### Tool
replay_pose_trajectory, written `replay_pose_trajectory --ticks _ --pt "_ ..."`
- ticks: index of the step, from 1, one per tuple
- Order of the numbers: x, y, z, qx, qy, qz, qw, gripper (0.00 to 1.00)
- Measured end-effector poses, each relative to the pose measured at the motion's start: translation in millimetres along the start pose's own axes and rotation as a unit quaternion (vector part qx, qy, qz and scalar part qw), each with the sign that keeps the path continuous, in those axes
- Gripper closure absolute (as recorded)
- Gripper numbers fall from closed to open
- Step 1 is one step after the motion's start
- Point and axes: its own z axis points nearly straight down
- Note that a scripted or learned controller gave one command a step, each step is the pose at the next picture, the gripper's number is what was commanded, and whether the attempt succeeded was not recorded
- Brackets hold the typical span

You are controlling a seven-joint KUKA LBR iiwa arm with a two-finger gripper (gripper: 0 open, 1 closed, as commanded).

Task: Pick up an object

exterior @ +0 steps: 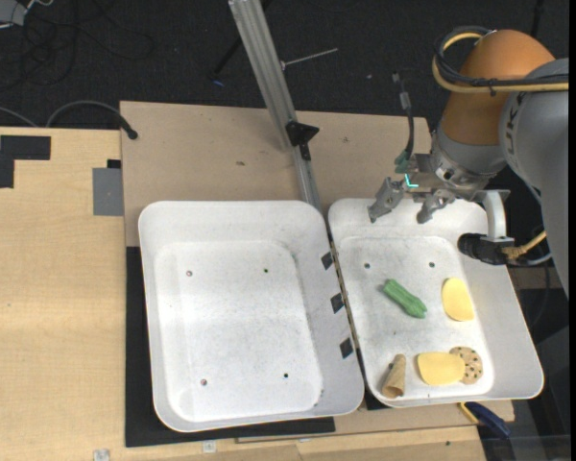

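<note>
My gripper (pixel 403 209) hangs above the far edge of the right bin (pixel 365 227), open, with nothing between its two fingers. In that bin lie a green pod-shaped piece (pixel 404 297) near the middle, a yellow oval (pixel 458 299) to its right, a second yellow piece (pixel 440 369) near the front, a round speckled cookie (pixel 468 363) touching it, and a tan cone (pixel 395 376) at the front left. The green piece lies well in front of the gripper, apart from it.
The left bin (pixel 163 229) sits beside the right one, joined by black clips (pixel 337 303). A slanted metal rail (pixel 269 75) rises behind the bins. The grey arm with its orange band (pixel 494 75) fills the upper right. Cables run by the right bin's far corner.
</note>
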Motion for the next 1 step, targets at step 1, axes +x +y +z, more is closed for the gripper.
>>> replay_pose_trajectory --ticks 1 --pt "4.8 -2.4 64.2 0.003 0.000 -0.001 1.0000 0.00"
